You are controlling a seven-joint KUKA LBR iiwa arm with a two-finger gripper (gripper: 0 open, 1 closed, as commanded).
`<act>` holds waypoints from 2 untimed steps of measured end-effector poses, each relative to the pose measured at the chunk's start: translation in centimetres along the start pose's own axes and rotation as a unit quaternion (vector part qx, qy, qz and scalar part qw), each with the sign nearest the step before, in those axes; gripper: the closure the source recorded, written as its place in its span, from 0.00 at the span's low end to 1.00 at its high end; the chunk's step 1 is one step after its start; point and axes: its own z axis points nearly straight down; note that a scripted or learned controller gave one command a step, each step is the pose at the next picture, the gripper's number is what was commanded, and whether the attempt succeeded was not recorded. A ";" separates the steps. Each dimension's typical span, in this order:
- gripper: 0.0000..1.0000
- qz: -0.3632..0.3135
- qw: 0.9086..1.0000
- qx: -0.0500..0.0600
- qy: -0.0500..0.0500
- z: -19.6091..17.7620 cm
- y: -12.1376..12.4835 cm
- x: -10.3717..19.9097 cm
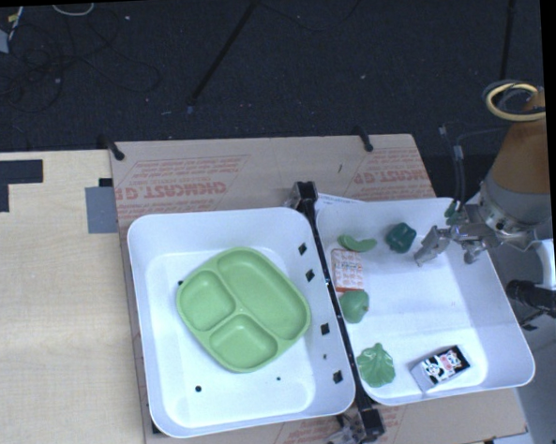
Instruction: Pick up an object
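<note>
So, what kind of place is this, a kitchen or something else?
Probably a robot lab bench, not a kitchen: two white bins on cardboard, cables on dark floor, and a gripper over toy-like items such as a green divided plate.

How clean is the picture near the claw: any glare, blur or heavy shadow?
Camera view: light is even and soft, with faint shadows under the green divided plate; the white right bin is bright but not blown out; the claw looks slightly soft and small, its detail hard to read.
</note>
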 end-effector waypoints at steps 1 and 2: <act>0.00 0.000 1.000 -0.001 0.000 4.3 0.1 0.1; 1.00 0.001 1.000 -0.002 -0.001 3.0 0.1 0.0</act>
